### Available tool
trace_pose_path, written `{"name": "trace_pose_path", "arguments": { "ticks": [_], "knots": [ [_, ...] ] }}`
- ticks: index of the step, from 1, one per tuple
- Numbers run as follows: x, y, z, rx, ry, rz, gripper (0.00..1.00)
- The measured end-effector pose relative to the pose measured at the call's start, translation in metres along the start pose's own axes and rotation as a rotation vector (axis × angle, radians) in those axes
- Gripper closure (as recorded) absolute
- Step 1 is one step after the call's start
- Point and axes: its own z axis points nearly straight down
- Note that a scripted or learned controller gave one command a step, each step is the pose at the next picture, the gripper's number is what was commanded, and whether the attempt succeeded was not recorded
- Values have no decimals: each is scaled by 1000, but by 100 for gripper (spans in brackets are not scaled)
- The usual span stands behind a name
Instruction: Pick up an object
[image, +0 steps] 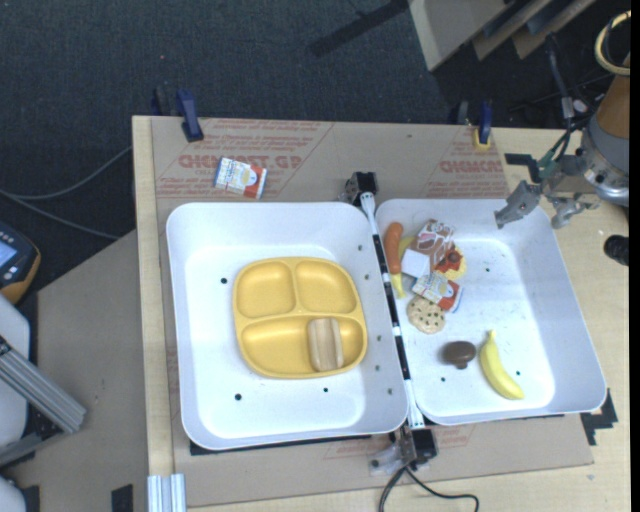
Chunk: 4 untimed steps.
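A cluster of small objects is seen in the right bin (560, 300), gathered toward its wall nearest the left bin (200, 300). Against that wall an orange carrot-like piece (393, 243) is laid lengthwise, and just beside it a heap of small printed packets (436, 268) in red and white is piled, the pieces touching and overlapping one another. Below the heap, as the camera view shows it, a round chocolate-chip cookie (427, 317) is placed; further down a dark brown rounded piece (459, 353) is found, and just beside it a yellow banana (498, 367) is laid at a slant. None of these objects is touched by the arm. The pincer (522, 205) is held over the far corner of the right bin, well apart from the cluster, with nothing between its fingers; whether the fingers are apart or together cannot be told. In the left bin a yellow divided plate (270, 295) is set near the middle, and a tan bread-like piece (325, 343) is lying in its large near compartment. Both bins are borne by the desk (330, 155), on which a small red and white box (240, 178) is lying beyond the left bin's far wall, and blue clamps (187, 113) are fixed at the far edge.
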Motion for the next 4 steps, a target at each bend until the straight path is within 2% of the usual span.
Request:
{"name": "trace_pose_path", "arguments": {
  "ticks": [1,2,3,4],
  "knots": [
    [97,0,88,0,6,-7,0],
    [67,1,128,-2,4,-3,0],
    [-26,39,19,-17,-10,5,0],
    [68,28,68,5,5,-8,0]
  ]
}}
